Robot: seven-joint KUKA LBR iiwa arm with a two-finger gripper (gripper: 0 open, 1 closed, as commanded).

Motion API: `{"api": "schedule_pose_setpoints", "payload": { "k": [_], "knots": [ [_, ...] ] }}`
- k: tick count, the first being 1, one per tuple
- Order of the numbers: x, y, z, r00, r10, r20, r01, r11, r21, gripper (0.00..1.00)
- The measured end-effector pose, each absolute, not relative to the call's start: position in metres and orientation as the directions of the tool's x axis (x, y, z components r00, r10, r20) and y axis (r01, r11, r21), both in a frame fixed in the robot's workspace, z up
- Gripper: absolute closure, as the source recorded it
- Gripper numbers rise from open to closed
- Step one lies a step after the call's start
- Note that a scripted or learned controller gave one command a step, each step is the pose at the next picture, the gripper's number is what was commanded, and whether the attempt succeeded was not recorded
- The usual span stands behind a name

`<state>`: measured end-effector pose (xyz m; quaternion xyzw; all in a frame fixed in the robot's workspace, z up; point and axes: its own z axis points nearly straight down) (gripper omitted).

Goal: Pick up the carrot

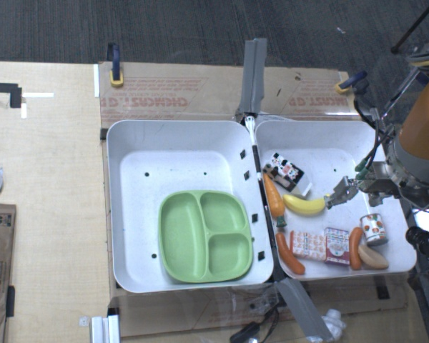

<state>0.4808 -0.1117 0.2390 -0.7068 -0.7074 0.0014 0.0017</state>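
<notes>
OK, landmark is the banana (pixel 305 205) in the right bin (pixel 329 131). Nearer than it: a sausage (pixel 289 253), a box (pixel 322 245), a can (pixel 372 228). Carrot (pixel 274 196) lies just left of it, against the divider. Gripper (pixel 341 192) sits at its right tip; jaw state: can't tell. Green tray (pixel 205 236) well left.

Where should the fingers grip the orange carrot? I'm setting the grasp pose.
Grip the orange carrot across its thicker middle, coming straight down. It lies lengthwise against the right bin's left wall, with the yellow banana by its lower end, so jaws must close along that wall.
</notes>
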Motion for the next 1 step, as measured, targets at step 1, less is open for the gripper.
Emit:
{"api": "schedule_pose_setpoints", "payload": {
  "k": [1],
  "knots": [
    [0.5362, -0.0441, 0.1903, -0.053, 0.999, -0.001, 0.999, 0.053, -0.003, 0.0]
  ]
}}
